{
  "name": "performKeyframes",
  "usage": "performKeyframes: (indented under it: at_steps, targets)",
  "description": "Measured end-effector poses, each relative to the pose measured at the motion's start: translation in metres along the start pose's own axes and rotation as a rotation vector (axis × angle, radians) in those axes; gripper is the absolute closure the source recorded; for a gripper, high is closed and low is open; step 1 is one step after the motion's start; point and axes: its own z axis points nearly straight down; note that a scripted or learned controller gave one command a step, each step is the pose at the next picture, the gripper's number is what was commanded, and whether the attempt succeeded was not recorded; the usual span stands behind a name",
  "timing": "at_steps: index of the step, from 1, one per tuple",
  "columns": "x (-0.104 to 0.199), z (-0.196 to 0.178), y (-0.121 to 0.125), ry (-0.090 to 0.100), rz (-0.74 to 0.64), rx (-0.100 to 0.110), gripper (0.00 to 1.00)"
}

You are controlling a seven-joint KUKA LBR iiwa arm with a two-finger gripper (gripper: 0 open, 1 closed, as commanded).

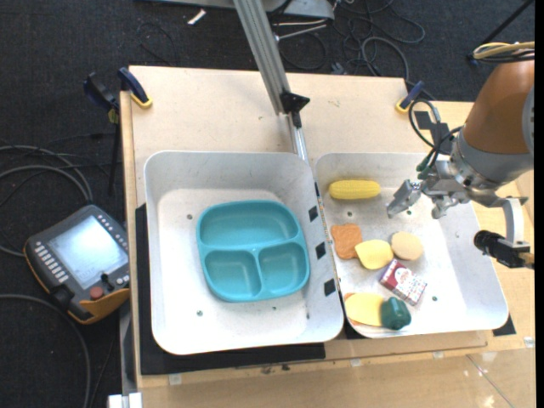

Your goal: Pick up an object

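Across the right bin [476,253] you have the pickable things bunched toward its near-left part: a yellow corn cob [354,190] lying alone at the far side, then an orange wafer [346,240], a yellow piece [373,254] and a tan round piece [407,246] touching or nearly so, with a red packet [403,283], a yellow slice [365,308] and a dark green piece [395,314] at the near rim. That crowding suggests the corn is your easiest target. Above the bin's far-right area hangs the gripper [425,198], its fingers spread apart and holding nothing. Beside it, the left bin [170,228] carries a teal divided plate [253,250]. Both bins sit on a pale wooden bench [212,109] with clamps, over dark carpet strewn with cables; a teach pendant [78,262] lies at the left.
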Motion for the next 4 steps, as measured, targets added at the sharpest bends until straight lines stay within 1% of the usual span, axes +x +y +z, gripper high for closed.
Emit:
performKeyframes:
  at_steps: [1,2,3,4]
  targets:
    - [0.0,0.0,0.0,0.0,0.001,0.0,0.0]
    - [-0.006,0.062,-0.003,0.0,0.003,0.005,0.0]
    - [-0.006,0.104,-0.002,-0.002,0.003,-0.005,0.0]
    - [-0.005,0.092,-0.002,-0.003,0.002,-0.006,1.0]
